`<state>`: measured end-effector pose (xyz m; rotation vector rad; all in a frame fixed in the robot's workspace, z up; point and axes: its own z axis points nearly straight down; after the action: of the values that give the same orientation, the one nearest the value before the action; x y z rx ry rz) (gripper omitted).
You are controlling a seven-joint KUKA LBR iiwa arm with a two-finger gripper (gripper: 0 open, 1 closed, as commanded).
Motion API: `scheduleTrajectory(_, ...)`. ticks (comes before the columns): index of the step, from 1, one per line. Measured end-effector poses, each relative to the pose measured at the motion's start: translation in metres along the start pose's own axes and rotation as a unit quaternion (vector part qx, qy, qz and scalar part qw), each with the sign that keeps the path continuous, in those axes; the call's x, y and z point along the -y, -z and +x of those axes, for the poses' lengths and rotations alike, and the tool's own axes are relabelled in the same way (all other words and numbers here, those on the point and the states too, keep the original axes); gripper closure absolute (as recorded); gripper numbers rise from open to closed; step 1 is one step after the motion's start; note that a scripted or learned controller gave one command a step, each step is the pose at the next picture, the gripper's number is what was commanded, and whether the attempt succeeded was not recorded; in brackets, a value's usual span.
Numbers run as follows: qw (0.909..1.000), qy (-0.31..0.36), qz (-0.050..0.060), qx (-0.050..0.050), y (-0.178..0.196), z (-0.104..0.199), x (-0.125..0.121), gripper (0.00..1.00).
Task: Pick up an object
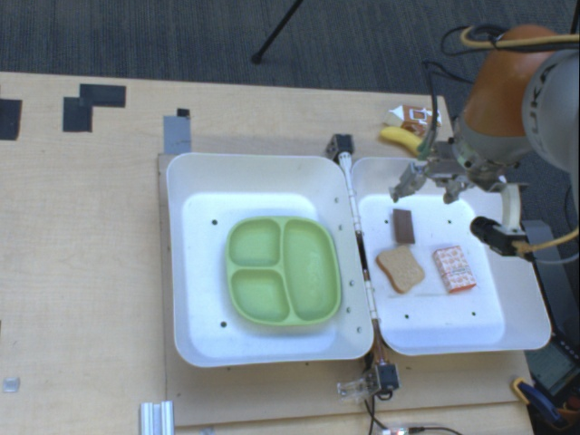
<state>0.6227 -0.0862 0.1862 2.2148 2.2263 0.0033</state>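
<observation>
over the right bin's (521, 329) far edge my pincer (428, 181) hangs splayed and empty, so i'd drop it straight onto the brown block (403, 226), fingers straddling its narrow sides.

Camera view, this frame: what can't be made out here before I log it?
- Gripper: too small and dark against the bin rim in the camera view to tell if it is open or shut.
- Red packet: its print is too small to read.
- Banana and the wrapper behind it: partly covered by the arm.
- Right bin: its far right rim is hidden under the arm's cables.
</observation>
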Motion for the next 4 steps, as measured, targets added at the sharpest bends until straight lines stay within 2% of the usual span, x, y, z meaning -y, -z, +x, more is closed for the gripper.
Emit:
scheduleTrajectory(1,1.0000,-0.001,0.000,0.000,-0.097,-0.023,0.047,0.00)
scheduleTrajectory(2,1.0000,-0.001,-0.001,0.000,-0.086,-0.022,0.046,1.00)
scheduleTrajectory(3,1.0000,0.000,-0.001,0.000,-0.086,-0.022,0.046,0.00)
scheduleTrajectory(4,1.0000,-0.002,-0.003,0.001,-0.099,-0.024,0.134,0.00)
